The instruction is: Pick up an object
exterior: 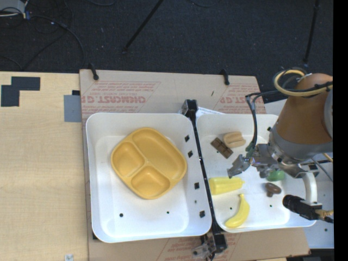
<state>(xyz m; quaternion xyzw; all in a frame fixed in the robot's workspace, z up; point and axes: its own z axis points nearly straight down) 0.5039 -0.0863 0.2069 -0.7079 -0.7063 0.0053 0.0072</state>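
Two shallow white plastic bins [103, 145] [261, 216] were counted, side by side. One yellow divided plastic tray [148, 162] was seen in the left bin. In the right bin, one yellow banana [240, 212], one yellow block [225, 186], one beige block [235, 140] and one brown piece [221, 147] were counted.

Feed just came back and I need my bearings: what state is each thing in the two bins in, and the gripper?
yellow tray: flat, upright, left bin.
banana: lying loose, right bin.
yellow block: lying loose, above the banana.
brown piece: lying by the tan block.
gripper: low over the right bin, holding nothing visible.
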